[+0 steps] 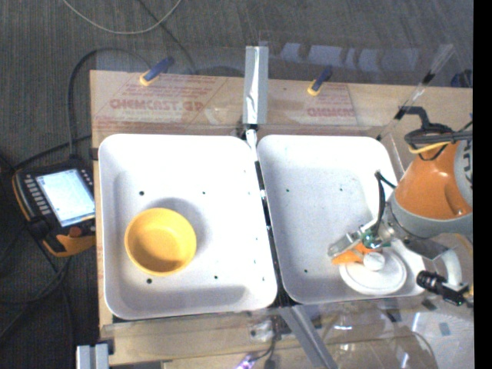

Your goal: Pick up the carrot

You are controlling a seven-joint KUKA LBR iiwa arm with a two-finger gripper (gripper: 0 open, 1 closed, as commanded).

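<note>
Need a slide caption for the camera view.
Arm's hand down at the carrot beside a white plate in the right bin; yellow bowl in the left bin.

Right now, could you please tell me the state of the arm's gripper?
Gripper: low in the right white bin, at the small orange carrot beside a white round plate; open or shut cannot be told.

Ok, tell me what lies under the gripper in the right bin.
Under the gripper an orange piece, likely the carrot, pokes out on its left, next to a white plate in the right bin. The gripper and arm cover the rest of the carrot.
</note>
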